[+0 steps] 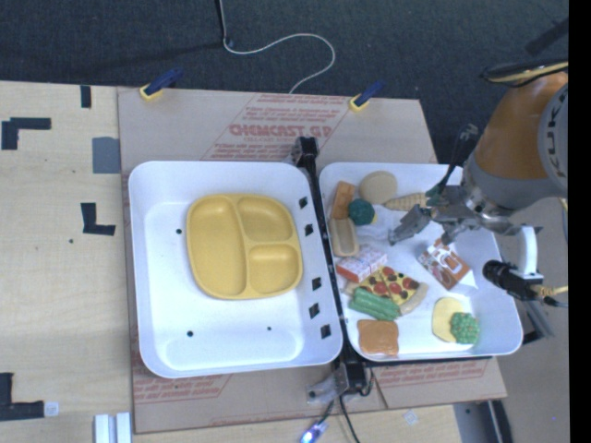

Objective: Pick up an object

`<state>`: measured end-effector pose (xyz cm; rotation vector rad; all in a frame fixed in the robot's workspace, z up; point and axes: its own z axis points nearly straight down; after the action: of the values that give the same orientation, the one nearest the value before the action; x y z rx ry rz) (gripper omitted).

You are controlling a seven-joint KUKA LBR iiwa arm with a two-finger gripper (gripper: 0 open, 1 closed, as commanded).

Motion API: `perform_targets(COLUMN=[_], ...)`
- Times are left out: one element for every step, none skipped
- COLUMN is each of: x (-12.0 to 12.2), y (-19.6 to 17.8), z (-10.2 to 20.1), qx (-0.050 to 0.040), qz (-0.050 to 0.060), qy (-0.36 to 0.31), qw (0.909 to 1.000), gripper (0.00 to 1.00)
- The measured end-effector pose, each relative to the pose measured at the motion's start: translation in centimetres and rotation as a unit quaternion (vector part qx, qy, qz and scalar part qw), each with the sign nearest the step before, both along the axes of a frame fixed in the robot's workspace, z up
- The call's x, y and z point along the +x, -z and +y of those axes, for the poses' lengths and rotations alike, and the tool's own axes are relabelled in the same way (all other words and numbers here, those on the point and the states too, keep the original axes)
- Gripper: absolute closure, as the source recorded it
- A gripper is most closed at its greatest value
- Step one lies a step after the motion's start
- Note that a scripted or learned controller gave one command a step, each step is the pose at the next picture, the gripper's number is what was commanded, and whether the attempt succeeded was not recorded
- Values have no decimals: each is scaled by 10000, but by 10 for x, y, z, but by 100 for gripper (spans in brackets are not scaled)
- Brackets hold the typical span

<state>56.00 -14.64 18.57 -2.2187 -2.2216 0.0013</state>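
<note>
Pincer (427, 231), fingers apart and holding nothing, hovers over the right bin (506, 340); the carton (445, 264) lies just beside it, toward the bin's near-right.

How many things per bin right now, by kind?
Left bin, plates: 1, the yellow divided plate
Right bin, toy food pieces: about 10, including the pizza slice, green ball, hot dog and toast; some overlap, so the count is rough
Total: about 11
The hand hangs over the right bin.
</note>
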Motion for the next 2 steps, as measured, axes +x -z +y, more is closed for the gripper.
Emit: perform_targets(x=[56, 110], y=[100, 100], z=[37, 51], qx=[-24, -15], qz=[-40, -26], qy=[3, -6], qw=[10000, 10000], gripper=[0, 0])
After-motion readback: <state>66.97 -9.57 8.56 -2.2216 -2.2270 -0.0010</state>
